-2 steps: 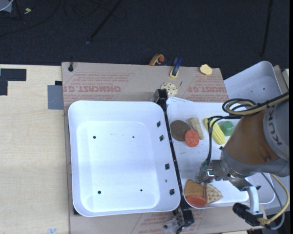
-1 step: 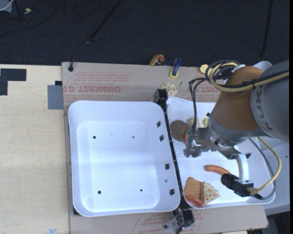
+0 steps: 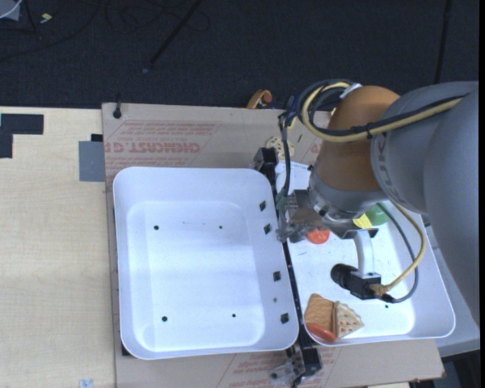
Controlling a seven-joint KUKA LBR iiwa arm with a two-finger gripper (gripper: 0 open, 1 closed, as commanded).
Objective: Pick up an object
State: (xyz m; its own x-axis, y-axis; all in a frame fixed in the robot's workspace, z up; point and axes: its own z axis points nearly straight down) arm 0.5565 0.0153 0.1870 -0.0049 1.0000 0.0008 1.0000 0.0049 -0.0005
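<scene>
Several items crowd the right bin [image 3: 436,318]; I cannot tell the gripper's [image 3: 295,231] state beside its left wall, near the red piece [image 3: 318,236], so it may snag that wall

Pretty clearly a robotics lab setup: a pale wood table [image 3: 40,241] with black marker patches, a cardboard sheet [image 3: 186,136] under two white bins [image 3: 194,180], loose cables [image 3: 170,31] trailing over the dark floor behind, and a big grey industrial arm [image 3: 424,148] with exposed wiring.
</scene>
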